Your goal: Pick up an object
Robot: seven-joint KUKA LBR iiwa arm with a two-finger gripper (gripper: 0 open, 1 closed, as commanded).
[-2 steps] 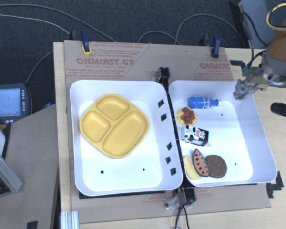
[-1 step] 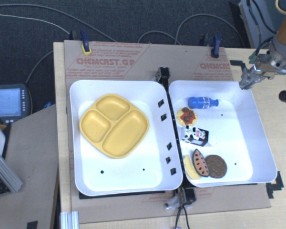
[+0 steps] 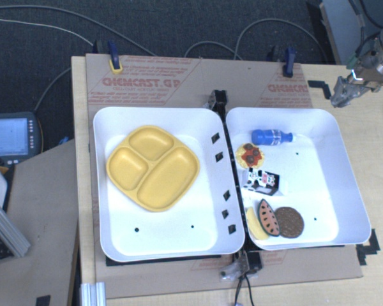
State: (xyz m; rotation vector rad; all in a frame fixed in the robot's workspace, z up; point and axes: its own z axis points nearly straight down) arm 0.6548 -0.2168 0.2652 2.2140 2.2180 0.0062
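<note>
bins: 2 white, shallow | left bin [image 3: 115,234]: 1 yellow three-compartment plastic plate [image 3: 153,167] | right bin [image 3: 332,171]: 1 blue bottle [image 3: 271,136], 1 pizza piece [image 3: 250,155], 1 black-white carton [image 3: 262,182], 1 watermelon slice [image 3: 267,217], 1 brown round cookie [image 3: 289,222] | gripper [image 3: 346,89]: beyond right bin's far corner, empty, finger state unclear

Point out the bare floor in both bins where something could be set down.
Left bin: bare strip below the yellow divided plate. Right bin: open floor right of the blue bottle, cookie and watermelon slice. Crowded along its left wall.
</note>
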